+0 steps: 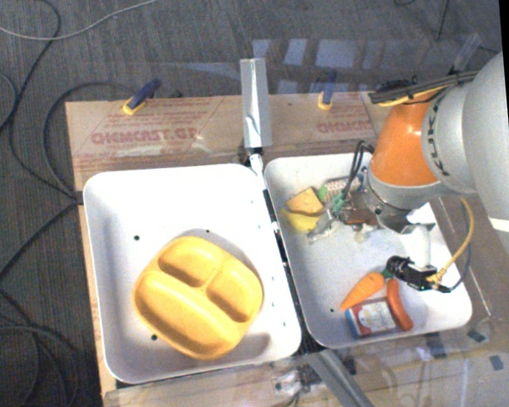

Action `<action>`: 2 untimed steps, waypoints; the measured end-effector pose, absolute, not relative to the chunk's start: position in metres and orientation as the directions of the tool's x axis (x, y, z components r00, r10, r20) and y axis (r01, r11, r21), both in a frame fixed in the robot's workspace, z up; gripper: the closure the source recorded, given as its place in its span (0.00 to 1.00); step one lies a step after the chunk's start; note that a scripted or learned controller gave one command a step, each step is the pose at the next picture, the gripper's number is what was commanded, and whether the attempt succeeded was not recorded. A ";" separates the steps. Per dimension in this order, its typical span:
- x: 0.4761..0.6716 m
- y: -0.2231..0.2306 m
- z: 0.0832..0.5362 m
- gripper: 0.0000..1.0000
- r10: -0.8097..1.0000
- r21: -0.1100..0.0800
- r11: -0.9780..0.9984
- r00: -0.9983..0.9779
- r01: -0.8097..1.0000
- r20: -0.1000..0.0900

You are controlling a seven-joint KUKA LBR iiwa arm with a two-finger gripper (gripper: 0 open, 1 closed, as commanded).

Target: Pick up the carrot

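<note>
Arm's hand (328, 216) by yellow food (304, 204), R bin (459, 313); fingers' state unclear. Carrot (361, 291) lies apart.

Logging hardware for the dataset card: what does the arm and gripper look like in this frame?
Bulky light grey KUKA arm with rounded links and a glossy orange band above the wrist. Dark lettering runs along the grey edge beside the band. The small metallic gripper has dark cables looping over it, and a yellow cable trails below the wrist.

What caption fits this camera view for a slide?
KUKA arm's pincer over the right bin near a yellow item; carrot lies apart.
</note>
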State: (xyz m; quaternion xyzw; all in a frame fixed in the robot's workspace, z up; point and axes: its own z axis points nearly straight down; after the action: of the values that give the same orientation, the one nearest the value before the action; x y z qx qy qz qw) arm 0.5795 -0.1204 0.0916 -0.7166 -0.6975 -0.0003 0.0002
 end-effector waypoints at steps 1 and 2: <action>0.527 -0.147 0.089 0.00 0.999 0.009 0.053 -0.053 0.999 -0.002; 0.488 -0.191 0.089 0.00 0.989 0.011 0.151 -0.151 0.988 -0.005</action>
State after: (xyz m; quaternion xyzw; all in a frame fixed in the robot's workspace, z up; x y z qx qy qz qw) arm 0.4875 -0.1912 0.0888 -0.6515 -0.7587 -0.0025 -0.0052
